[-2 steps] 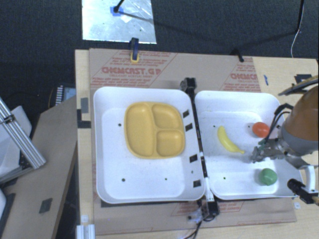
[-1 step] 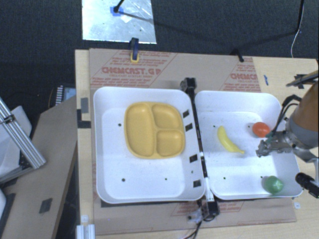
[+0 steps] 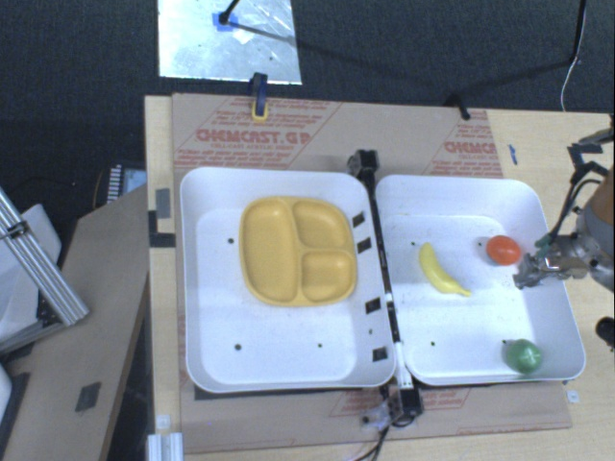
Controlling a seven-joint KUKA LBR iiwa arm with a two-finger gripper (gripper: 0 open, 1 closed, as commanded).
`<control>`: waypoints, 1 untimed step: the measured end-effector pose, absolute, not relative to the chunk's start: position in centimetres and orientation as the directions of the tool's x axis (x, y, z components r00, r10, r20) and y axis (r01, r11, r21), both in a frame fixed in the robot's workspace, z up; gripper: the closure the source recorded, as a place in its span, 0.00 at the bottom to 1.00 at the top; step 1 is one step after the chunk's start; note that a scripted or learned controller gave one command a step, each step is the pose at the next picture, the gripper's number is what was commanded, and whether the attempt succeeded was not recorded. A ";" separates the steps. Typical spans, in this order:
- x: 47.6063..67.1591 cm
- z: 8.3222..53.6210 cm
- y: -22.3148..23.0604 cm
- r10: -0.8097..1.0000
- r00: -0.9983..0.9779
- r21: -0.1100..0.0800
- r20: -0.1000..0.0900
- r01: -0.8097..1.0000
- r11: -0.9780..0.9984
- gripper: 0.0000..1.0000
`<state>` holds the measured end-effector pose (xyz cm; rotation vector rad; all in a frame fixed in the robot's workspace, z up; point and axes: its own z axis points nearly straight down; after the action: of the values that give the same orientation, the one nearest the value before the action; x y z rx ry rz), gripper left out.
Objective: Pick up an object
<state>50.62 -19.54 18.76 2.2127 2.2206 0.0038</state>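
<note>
A yellow banana [image 3: 443, 270] lies in the middle of the right bin [image 3: 452, 200]. An orange-red round fruit [image 3: 503, 250] sits to its right, near the bin's right side. A green round fruit [image 3: 523, 354] rests in the bin's near right corner. My gripper [image 3: 538, 269] hangs at the right rim of the right bin, just right of and slightly below the orange fruit, apart from it. Nothing shows between its fingers.
A yellow divided plate [image 3: 296, 250] lies in the left bin [image 3: 216, 353]. A black divider strip [image 3: 378, 277] runs between the bins. A metal sheet [image 3: 229, 27] lies at the back, and an aluminium frame [image 3: 34, 267] stands at the left.
</note>
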 end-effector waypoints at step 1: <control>50.8 24.2 -19.6 1.000 -0.005 0.008 -0.003 1.000 0.005 1.00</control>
<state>50.82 -19.59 24.16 2.2108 2.2215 0.0050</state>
